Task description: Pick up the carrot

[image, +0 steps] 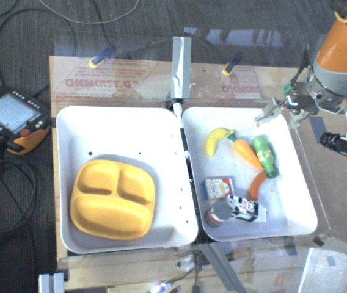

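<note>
Two white bins are set side by side. An orange carrot (247, 152) is seen in the right bin (295, 182), beside a green bottle (264, 155). It looks light, hard and smooth, best pinched across its middle. The claw (281, 110) is held open and empty above the far rim.

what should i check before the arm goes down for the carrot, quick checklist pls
1. Carrot in view in the right bin: ok.
2. Gripper over the carrot: not ok, it sits near the bin's far right corner, off to the side.
3. Fingers free of any object: ok, nothing between them.
4. Room around the carrot: not ok, green bottle lies right beside it, banana close to its tip.
5. Carrot told apart from the orange-red piece below it: ok.
</note>
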`<state>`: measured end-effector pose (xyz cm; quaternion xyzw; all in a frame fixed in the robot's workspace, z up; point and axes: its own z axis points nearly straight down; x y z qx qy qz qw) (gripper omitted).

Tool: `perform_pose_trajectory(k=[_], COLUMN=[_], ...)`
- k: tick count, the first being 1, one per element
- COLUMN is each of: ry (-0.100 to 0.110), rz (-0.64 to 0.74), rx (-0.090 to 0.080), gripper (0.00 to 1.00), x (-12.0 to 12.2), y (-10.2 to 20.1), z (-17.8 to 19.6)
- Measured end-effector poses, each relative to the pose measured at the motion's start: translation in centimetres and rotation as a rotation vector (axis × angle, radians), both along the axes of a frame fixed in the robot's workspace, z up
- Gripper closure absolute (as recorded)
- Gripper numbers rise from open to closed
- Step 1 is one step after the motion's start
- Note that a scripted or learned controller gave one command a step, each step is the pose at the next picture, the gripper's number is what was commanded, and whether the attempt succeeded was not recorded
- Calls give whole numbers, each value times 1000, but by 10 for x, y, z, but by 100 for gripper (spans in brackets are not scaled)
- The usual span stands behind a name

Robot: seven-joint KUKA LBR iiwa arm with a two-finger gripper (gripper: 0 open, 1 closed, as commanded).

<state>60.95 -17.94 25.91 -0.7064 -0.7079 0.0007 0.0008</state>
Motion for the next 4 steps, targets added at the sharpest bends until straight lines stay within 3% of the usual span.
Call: perform_pose_trajectory(k=[1, 2, 3, 4], ry=[1, -11, -12, 0], rz=[-115, -63, -62, 2], rx=[-3, -6, -4, 0], gripper=[0, 0, 100, 100], x=[10, 6, 6, -17], y=[-19, 6, 7, 79], z=[-125, -169, -160, -81])
